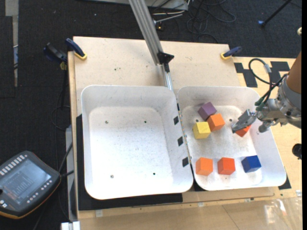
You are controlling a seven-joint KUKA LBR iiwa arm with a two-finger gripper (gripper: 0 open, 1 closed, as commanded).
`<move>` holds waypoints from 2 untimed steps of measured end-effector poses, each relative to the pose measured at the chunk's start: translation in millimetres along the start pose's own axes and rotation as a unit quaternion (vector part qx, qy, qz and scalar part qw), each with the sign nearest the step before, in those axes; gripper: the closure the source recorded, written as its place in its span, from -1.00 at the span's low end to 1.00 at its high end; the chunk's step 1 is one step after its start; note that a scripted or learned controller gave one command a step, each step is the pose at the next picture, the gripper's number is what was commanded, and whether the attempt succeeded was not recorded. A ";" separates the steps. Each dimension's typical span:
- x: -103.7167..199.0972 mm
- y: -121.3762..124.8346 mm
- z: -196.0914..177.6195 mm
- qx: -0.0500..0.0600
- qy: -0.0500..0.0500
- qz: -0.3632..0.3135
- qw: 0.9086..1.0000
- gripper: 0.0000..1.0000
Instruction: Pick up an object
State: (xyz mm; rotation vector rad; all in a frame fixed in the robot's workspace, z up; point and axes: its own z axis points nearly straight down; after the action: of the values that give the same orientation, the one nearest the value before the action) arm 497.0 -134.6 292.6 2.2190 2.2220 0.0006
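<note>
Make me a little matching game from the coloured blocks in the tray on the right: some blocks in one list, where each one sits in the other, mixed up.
Blocks:
1. purple block
2. yellow block
3. blue block
4. red block at the gripper

Places:
A. near front corner of the right bin, right end of the front row
B. just under the gripper, at the bin's right side
C. farthest back of the cluster of three
D. left of the cluster, closest to the divide between the bins

Pairs: 1-C, 2-D, 3-A, 4-B
</note>
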 end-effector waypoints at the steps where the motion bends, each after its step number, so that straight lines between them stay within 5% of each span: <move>1: -0.1 0.0 -0.1 0.000 0.000 0.001 1.000 -1.00; 2: 2.8 7.0 46.2 0.003 0.001 0.001 1.000 -1.00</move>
State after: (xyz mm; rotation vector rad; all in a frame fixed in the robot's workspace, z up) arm 504.0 -131.8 246.5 2.2245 2.2233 -0.0041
